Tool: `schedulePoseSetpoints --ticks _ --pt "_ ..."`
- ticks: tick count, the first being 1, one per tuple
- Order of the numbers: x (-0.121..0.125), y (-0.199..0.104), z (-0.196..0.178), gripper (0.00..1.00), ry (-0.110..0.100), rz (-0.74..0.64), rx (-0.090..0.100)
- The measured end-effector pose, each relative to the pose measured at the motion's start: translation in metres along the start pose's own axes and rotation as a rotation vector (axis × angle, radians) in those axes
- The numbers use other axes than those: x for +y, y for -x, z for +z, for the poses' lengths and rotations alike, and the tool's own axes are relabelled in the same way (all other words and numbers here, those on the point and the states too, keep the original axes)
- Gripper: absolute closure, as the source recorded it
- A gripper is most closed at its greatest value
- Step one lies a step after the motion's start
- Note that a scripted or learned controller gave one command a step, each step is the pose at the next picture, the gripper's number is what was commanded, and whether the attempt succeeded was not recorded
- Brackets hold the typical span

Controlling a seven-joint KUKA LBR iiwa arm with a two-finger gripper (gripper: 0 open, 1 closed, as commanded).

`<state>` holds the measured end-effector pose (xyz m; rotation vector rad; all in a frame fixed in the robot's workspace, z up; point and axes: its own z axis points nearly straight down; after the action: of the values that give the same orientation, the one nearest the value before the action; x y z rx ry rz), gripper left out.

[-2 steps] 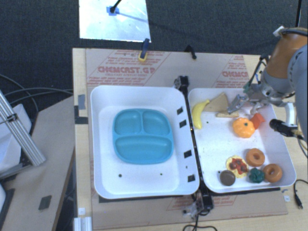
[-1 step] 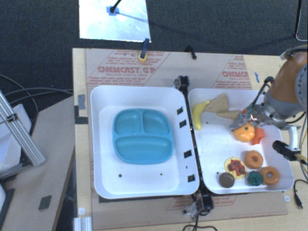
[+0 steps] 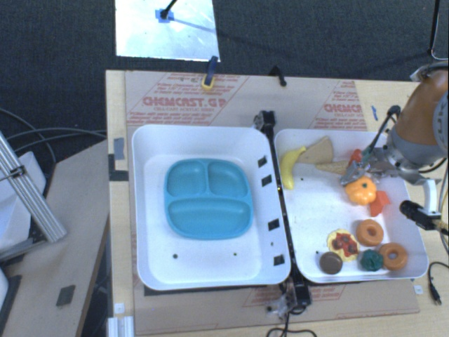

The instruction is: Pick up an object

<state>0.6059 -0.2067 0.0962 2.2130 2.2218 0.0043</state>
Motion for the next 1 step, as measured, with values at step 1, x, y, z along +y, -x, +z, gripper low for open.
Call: schedulePoseSetpoints --ticks 1 --pt "-0.0341 -0.0678 -0.0457 1.00 -0.003 -0.004 0.005"
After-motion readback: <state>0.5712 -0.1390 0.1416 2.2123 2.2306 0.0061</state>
